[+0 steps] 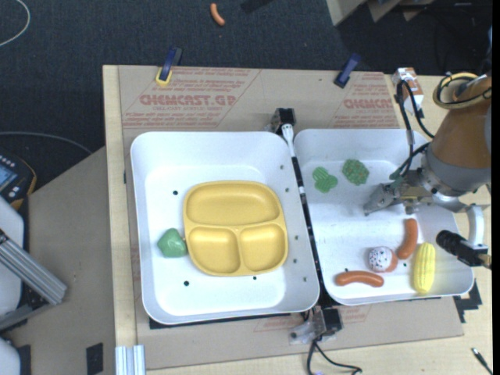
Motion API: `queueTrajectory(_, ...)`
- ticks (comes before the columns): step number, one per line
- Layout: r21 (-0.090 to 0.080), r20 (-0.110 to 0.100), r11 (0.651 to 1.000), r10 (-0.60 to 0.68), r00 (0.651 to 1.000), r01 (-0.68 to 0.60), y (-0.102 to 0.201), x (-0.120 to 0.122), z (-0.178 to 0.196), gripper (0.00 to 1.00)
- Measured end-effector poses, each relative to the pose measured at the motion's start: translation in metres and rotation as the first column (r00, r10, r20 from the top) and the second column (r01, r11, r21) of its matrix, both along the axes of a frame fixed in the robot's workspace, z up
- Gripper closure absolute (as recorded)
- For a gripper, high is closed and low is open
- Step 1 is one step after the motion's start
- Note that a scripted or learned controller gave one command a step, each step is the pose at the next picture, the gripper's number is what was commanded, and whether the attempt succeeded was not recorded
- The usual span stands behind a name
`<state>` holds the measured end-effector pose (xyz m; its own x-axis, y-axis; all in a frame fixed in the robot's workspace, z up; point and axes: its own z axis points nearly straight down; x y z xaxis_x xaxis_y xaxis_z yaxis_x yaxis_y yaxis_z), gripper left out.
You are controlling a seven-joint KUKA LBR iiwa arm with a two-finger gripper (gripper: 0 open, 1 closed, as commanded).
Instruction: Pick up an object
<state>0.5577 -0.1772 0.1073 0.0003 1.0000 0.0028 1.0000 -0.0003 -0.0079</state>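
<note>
Nothing lifted yet: gripper (380,201) low in the right bin (344,143), fingers slightly parted and gripping nothing, green pieces (341,175) just beside, sausages (405,238) and corn (423,266) waiting nearer the front edge.

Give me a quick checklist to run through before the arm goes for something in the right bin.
1. Gripper over the right bin: ok, near its upper middle.
2. Nothing between its fingers: ok, none seen.
3. Target close by: ok, dark green piece and light green piece lie just left of it.
4. Those two apart: ok, a small gap shows.
5. Sausages, speckled ball and corn out of the path: ok, nearer the front.
6. Finger opening wide enough: cannot tell.
</note>
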Motion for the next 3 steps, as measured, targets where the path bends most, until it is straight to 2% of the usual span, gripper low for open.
queueTrajectory(1, -0.001, 0.003, 1.000, 0.000, 1.000, 0.000, 0.001, -0.001, -0.024, 0.00)
queueTrajectory(2, -0.003, 0.008, 1.000, -0.001, 1.000, 0.001, 0.000, 0.001, -0.012, 1.00)
queueTrajectory(3, -0.005, 0.014, 1.000, 0.001, 1.000, -0.001, 0.000, 0.009, 0.034, 1.00)
